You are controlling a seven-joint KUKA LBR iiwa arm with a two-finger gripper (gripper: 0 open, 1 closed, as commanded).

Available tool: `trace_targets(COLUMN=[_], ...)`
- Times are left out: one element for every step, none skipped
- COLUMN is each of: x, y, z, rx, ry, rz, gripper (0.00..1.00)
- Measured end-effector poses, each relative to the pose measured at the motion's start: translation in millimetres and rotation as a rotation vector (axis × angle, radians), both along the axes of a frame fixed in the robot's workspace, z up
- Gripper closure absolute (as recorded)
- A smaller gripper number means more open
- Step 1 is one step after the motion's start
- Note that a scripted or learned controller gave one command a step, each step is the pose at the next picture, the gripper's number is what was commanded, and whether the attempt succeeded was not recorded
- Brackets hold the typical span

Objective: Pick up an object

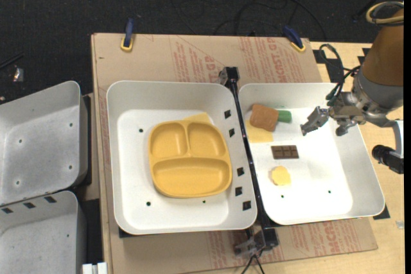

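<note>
The right bin [359, 202] holds a brown bread-like block [263, 117] on a pale yellow slice [259, 134], a small green piece [284, 116], a dark brown chocolate bar [284, 152] and a round yellow piece [280, 176]. My gripper [327, 122] hangs above the right bin's upper right part, to the right of the green piece. Its fingers [313, 121] are spread apart, with nothing between them.
The left bin [122, 157] holds a yellow divided tray [190, 159]. Both bins rest on a cardboard sheet [180, 54] held by clamps. White panels [38, 131] lie at the far left. Cables run across the dark floor behind.
</note>
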State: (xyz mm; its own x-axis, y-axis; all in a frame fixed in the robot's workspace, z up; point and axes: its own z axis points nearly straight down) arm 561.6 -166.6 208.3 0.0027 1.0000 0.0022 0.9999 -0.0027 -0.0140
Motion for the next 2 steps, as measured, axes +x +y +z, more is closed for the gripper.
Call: trace_targets(x=[3.0, -1.0], y=[0.7, 6.2], z=[7.9, -37.0], rx=[-0.002, -0.002], ry=[-0.014, -0.010], rz=[0.003, 0.002], gripper=[0.00, 0.00])
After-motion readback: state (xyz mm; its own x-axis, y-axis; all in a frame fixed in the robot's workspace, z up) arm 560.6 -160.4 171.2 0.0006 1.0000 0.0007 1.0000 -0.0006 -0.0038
